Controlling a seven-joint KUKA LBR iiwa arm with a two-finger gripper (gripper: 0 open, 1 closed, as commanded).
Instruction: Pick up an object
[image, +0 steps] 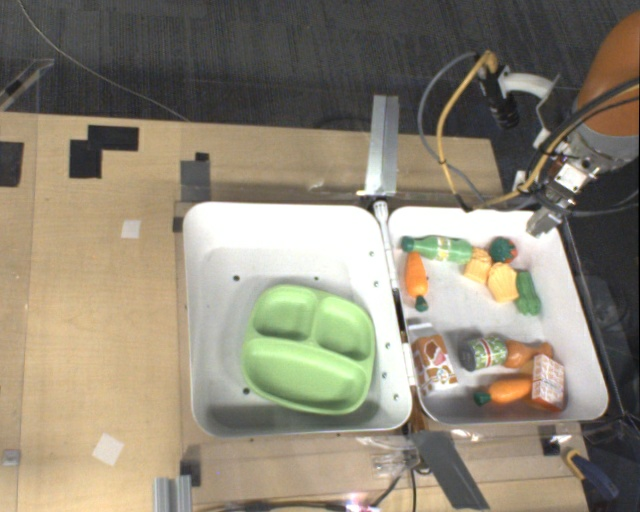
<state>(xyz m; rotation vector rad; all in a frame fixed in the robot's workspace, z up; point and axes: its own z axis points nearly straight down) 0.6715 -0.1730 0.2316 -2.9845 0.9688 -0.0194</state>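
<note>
Arm enters at upper right of frame; gripper (545, 221) hangs over the far right corner of the right bin (585, 330). Finger state: cannot tell.

Right bin contents: green bottle (437, 247) along top edge, carrot (416, 279) at left, yellow pieces (494, 273) just right of the bottle, can (484, 352) centre, small carton (547, 383) lower right. Left bin (210, 300) holds a green divided tray (309, 347).

Right bin (585, 330) holds all the pickables. Back row: green bottle (437, 247) lying flat, carrot (415, 277) near the divider, yellow pieces (497, 277), green veg (527, 295). Front row: brown packet (434, 363), green-label can (485, 352) on its side, second carrot (508, 391), red-white carton (547, 382).
</note>
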